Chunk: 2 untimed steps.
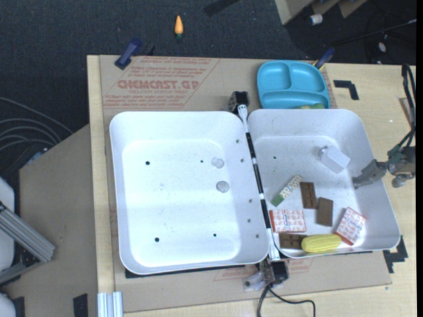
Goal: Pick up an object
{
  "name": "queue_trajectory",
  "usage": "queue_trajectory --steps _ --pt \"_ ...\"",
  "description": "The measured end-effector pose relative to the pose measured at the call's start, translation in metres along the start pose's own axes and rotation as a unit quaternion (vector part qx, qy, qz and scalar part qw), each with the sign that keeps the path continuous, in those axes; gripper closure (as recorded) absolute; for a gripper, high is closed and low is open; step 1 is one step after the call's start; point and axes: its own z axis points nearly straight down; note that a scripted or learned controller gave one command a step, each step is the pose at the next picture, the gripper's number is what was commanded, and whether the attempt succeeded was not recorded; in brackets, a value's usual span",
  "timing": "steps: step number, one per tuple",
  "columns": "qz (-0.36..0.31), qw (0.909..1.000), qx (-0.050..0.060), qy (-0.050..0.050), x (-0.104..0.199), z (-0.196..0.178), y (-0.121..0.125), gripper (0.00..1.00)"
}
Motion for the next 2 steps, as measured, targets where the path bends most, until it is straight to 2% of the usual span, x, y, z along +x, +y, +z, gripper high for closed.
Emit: queue_trajectory --steps 1,2 --pt "0.000 1.0000 0.001 0.000 0.038 0.125 0.020 0.00" --pt "-0.001 1.0000 -0.001 -0.001 0.066 0.152 0.058 0.00"
